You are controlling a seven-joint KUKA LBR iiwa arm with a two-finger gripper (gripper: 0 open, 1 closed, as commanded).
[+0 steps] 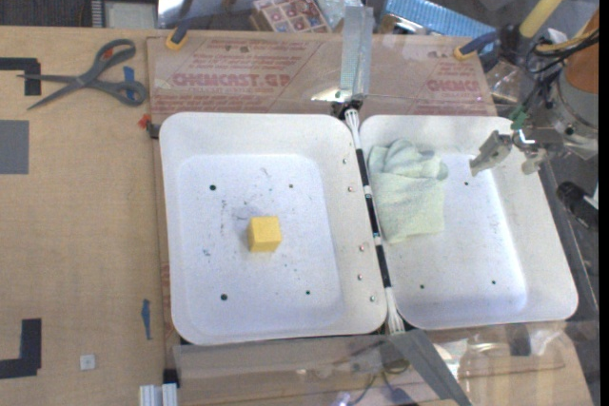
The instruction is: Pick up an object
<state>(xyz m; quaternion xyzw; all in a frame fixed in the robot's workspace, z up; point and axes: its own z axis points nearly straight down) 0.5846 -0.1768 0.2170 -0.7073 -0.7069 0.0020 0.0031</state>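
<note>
Camera view, looking down at a slant on the desk (76,233) with two shallow white bins side by side. In the left bin (190,147), a small yellow cube (265,234), lying alone near the middle of the floor, slightly toward the near edge, well apart from every wall. In the right bin (533,280), a crumpled pale green cloth (407,190), bunched against the wall shared with the left bin, in the far half of the floor, touching or nearly touching that wall.

At the far right corner of the right bin, the pincer (497,154), reaching in from the right, hanging over the bin's far right part with nothing between its fingers. Fingers apparently spread a little, though too small and blurred to tell for certain. Well apart from the cloth and farther still from the cube. Grey wrist with cabling behind it, past the bin's right rim.

On the bare desk beyond the left bin's far left corner, a pair of scissors (95,76) with blue and red handles. Along the far edge of both bins, a clear plastic sheet (247,81) with red lettering, pinned by clamps.
</note>
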